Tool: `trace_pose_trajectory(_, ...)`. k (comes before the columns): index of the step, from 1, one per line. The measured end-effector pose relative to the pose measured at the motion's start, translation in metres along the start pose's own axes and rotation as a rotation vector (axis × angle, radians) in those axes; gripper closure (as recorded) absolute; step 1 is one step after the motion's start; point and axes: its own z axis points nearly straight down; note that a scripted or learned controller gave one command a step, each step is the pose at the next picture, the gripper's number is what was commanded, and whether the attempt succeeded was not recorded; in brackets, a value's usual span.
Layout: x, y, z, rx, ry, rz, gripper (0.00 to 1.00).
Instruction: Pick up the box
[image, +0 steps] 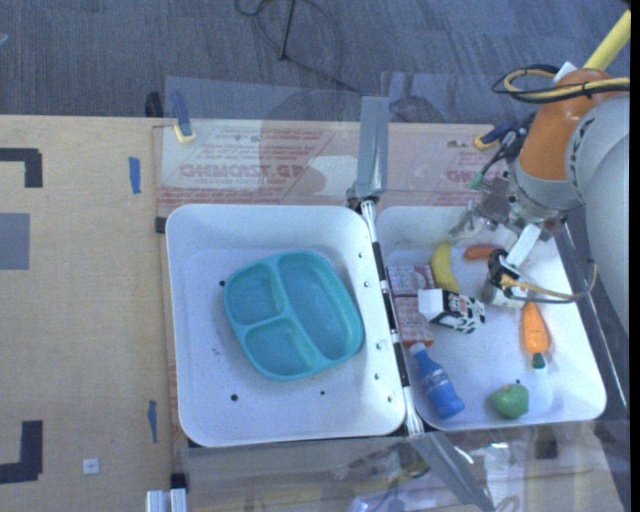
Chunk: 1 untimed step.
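A small white box (448, 308) with a black-and-white patterned side lies near the middle of the right bin (580, 400). A flat red-and-white packet (404, 292) lies against that bin's left wall, just left of the box. My gripper (479, 222) hangs over the bin's far part, above and to the right of the box and apart from it. A yellow banana (444, 266) lies between the gripper and the box. Nothing shows in the gripper's grasp.
The right bin also holds a blue bottle (436, 380), a green fruit (510, 401), an orange carrot (535, 328) and a small orange-red thing (480, 252). In the left bin (200, 250) lies a teal divided plate (293, 313).
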Motion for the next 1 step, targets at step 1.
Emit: trace_pose_trajectory(1,-0.0439,-0.0604,0.0147,0.006,0.006,-0.158,0.0)
